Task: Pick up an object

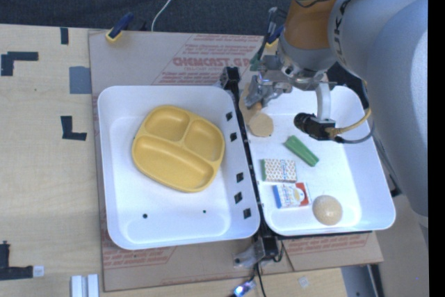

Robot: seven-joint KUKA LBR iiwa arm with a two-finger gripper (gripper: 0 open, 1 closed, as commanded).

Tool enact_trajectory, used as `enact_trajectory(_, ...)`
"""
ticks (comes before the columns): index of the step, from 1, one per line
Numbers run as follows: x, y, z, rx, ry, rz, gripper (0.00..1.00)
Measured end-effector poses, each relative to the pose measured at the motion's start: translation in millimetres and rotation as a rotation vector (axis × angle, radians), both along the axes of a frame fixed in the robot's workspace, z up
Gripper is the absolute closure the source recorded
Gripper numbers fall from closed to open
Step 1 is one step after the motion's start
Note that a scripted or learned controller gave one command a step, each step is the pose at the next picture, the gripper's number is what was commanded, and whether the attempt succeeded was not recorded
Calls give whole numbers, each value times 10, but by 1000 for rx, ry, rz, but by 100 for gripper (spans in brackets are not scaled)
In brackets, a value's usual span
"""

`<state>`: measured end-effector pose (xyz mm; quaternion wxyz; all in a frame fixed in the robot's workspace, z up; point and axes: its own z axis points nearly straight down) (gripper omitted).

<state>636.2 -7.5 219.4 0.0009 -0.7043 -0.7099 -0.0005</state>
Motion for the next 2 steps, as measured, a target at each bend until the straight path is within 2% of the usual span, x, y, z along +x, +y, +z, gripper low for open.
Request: enact_trajectory(2, -28, 952, 95, -1, 1, -2, 100)
